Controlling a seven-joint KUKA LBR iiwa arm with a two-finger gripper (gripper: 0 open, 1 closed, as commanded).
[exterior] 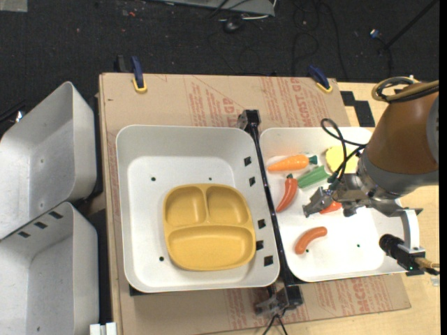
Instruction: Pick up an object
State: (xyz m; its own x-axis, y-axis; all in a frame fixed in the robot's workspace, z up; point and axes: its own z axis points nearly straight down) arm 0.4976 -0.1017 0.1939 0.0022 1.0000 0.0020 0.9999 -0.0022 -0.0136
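The gripper (pixel 320 202) hangs low inside the right bin (pixel 363 260), its dark fingertips pointing toward the divider between the two bins, and from this slanted overhead view I cannot tell how far apart they stand; nothing is visibly caught between them. Candidate objects lie scattered around it, probably tipped in loosely so that each can be taken singly. Just beyond the tips lies a curved red chili pepper (pixel 286 192); farther on that side, toward the bin's back wall, rest an orange carrot (pixel 288 163) and a green vegetable (pixel 312 177). Below the tips, toward the front rim, a reddish sausage (pixel 310 239) lies alone on bare floor, well clear of its neighbours, which by my judgement makes it the easiest target. A yellow piece (pixel 336 158) sits partly behind the wrist, and a small red-orange bit (pixel 332 206) peeks out right under the gripper body. The left bin (pixel 133 187), across the divider, holds a yellow divided plate (pixel 208 225), well apart from the gripper.
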